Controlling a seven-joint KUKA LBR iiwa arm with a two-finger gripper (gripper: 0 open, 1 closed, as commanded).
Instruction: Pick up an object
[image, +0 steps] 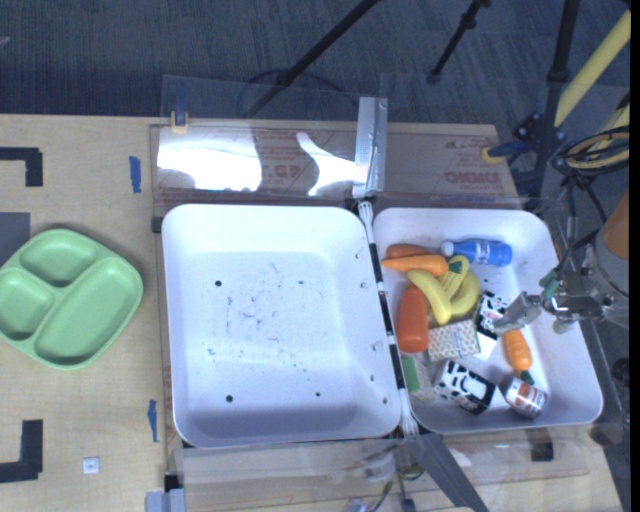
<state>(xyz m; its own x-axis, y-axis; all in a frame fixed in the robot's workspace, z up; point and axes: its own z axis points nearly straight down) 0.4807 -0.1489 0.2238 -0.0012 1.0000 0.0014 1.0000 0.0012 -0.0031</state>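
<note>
The gripper (515, 312) hangs over the right bin (575, 395), just above a small orange carrot (517, 350) among bananas (445, 290), a blue bottle (478, 251) and a can (524, 397). The carrot looks light, hard and slippery, best pinched across its middle. Whether the jaws are parted cannot be told, and the arm is cut off at the right

My surface (80, 180) looks like pale matt wood; the bins (270, 300) smooth white plastic, the green tray (65, 297) glossy plastic.
</note>
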